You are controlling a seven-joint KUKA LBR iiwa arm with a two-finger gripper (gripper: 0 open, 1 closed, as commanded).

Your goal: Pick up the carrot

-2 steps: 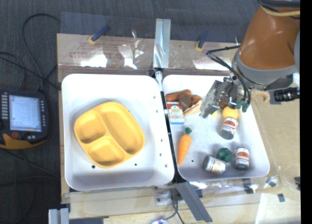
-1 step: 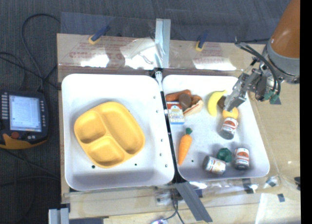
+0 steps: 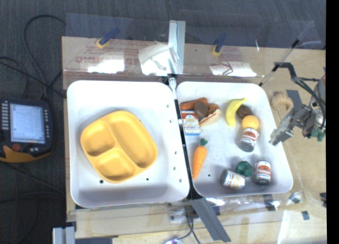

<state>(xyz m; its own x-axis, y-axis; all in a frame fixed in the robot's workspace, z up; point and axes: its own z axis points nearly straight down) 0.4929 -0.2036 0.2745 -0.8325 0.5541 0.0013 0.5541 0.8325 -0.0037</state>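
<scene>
The carrot (image 3: 198, 159) is orange with a green top. It lies in the right bin (image 3: 275, 184), along that bin's left wall, with its tip pointing toward the front. My gripper (image 3: 279, 133) hangs at the far right, just beyond the right bin's right rim and well away from the carrot. Nothing shows between the gripper and the carrot except other items in the bin.
In the right bin are a banana (image 3: 233, 111), a yellow fruit (image 3: 250, 122), three cans (image 3: 247, 139) (image 3: 233, 180) (image 3: 262, 171), a green item (image 3: 243, 167), a hot dog (image 3: 204, 110) and a small carton (image 3: 190, 125) just behind the carrot. A yellow divided plate (image 3: 118, 145) sits in the left bin (image 3: 79, 195).
</scene>
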